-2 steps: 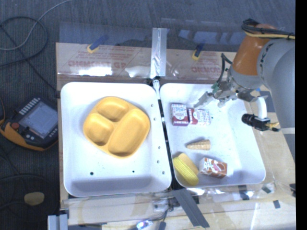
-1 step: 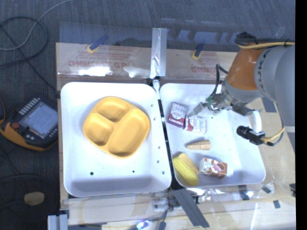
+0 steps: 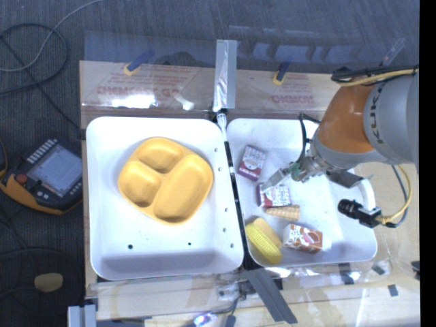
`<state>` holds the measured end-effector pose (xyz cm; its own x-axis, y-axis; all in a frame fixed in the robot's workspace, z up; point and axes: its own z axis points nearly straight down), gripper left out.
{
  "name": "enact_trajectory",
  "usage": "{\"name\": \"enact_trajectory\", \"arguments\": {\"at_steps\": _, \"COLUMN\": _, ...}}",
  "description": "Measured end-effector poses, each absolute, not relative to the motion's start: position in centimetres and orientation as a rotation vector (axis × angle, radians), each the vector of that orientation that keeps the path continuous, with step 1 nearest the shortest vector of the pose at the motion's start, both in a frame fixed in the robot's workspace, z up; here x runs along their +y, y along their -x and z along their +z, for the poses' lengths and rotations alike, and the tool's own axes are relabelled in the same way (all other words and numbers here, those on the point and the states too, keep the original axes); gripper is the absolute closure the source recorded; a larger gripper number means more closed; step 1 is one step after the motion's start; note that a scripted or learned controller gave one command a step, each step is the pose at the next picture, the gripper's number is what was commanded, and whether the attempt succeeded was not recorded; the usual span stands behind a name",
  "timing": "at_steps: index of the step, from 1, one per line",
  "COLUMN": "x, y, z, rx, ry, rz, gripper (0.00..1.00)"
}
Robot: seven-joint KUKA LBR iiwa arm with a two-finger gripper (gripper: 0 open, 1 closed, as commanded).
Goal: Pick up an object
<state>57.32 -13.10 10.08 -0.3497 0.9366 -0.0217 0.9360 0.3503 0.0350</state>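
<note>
While the arm leans in from the right, this is how things stand:

Claw: the gripper (image 3: 289, 174) hangs low over the right bin (image 3: 340, 247); whether it is released or clenched I cannot tell from here.
Nearest target: a red-and-white packet (image 3: 275, 196) lies just below the claw, a likely pick.
Why there: the claw appears lowered for a grab, though nothing shows as held.
Other pieces: ice-cream cone (image 3: 283, 212) beneath that packet, corn cob (image 3: 263, 240) lower left, carton (image 3: 302, 238) below, small box (image 3: 252, 162) to the claw's left.
Count, right bin: five objects.
Count, left bin (image 3: 102, 251): one yellow divided plate (image 3: 165, 179), far left of the claw.
Bins: two.
</note>
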Motion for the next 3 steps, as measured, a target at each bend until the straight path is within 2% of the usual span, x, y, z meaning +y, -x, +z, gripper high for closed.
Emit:
{"name": "enact_trajectory", "arguments": {"at_steps": 1, "x": -10.8, "y": -49.9, "z": 9.7, "rx": 2.423, "ry": -1.949, "rz": 0.029, "gripper": 0.0}}
{"name": "enact_trajectory", "arguments": {"at_steps": 2, "x": -10.8, "y": -50.8, "z": 9.4, "rx": 2.416, "ry": -1.992, "rz": 0.016, "gripper": 0.0}}
{"name": "enact_trajectory", "arguments": {"at_steps": 3, "x": -10.9, "y": -51.3, "z": 11.0, "rx": 2.403, "ry": -1.984, "rz": 0.031, "gripper": 1.0}}
